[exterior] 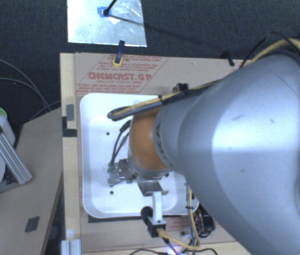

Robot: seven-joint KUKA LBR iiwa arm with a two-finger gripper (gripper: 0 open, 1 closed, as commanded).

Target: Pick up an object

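My grey arm (246, 153) reaches in from the right and covers most of the bench. Its orange band (143, 142) hangs over the middle of the left white bin (94, 142). Below the band, the gripper (119, 175) points down toward the bin floor near the bin's front left part. The arm hides what lies under it, and I cannot make out any object in the bare part of the bin, only a few small dark dots on its floor. The arm hides the right bin.
A cardboard sheet (121, 76) with red lettering lies behind the bin, with a blue and yellow clip (119, 53) at its far edge. A shiny metal plate (106, 15) lies beyond on the dark floor. An aluminium frame (3, 147) stands at left. Cables (184, 240) trail at the front.
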